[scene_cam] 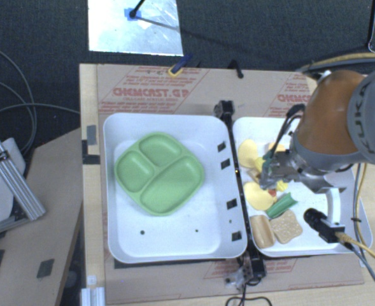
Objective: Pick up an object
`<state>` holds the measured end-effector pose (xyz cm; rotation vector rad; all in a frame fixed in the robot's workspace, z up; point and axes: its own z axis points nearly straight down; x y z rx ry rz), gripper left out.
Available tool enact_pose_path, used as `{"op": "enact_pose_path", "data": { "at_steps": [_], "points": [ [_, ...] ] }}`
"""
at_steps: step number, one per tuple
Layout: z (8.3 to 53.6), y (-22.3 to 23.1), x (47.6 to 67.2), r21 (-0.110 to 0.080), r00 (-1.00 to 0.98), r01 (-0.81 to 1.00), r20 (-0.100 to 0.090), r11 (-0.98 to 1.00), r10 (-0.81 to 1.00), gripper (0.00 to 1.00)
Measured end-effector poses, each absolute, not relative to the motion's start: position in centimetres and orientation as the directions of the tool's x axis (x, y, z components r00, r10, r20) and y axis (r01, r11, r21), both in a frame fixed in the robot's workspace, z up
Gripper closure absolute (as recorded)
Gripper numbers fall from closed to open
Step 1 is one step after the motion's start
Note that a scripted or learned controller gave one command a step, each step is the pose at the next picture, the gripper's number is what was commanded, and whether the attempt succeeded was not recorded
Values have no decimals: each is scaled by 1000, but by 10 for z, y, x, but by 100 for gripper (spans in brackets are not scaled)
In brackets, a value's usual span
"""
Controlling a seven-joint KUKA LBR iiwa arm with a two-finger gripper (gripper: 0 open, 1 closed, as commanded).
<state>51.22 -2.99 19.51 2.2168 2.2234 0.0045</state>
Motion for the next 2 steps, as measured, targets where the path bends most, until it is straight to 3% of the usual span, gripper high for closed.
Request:
{"op": "enact_pose_path", "data": {
  "at_steps": [1, 2],
  "points": [
    [225, 18, 523, 5, -10, 1000, 2, 10, 1000, 100],
    [225, 66, 487, 0, -9, 1000, 3, 9, 1000, 100]
  ]
}}
